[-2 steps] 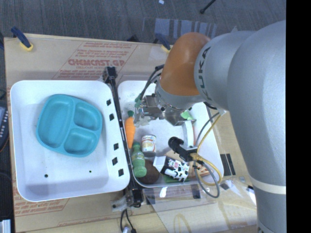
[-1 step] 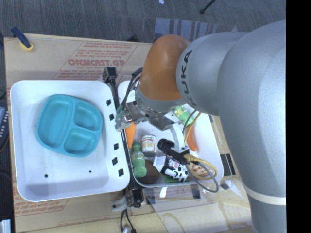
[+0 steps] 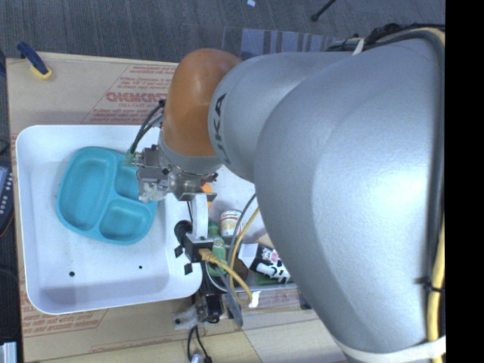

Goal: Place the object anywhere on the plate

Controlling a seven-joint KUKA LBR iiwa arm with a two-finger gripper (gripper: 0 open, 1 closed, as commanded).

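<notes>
A light blue plate [image 3: 102, 195] with three compartments lies in the upper part of the left white bin [image 3: 91, 274]. My gripper [image 3: 150, 178] hangs at the plate's right edge, below the orange wrist band [image 3: 189, 104]. I see no object held by it. In the right bin, just under the arm, sit a small pale jar [image 3: 229, 221] and a black-and-white patterned object [image 3: 267, 265]. The big grey arm hides most of that bin.
Cables and a black bracket [image 3: 189, 248] hang from the wrist over the wall between the bins. A blue and yellow clamp [image 3: 34, 60] sits at the bench's far left corner. The left bin's floor is bare below the plate.
</notes>
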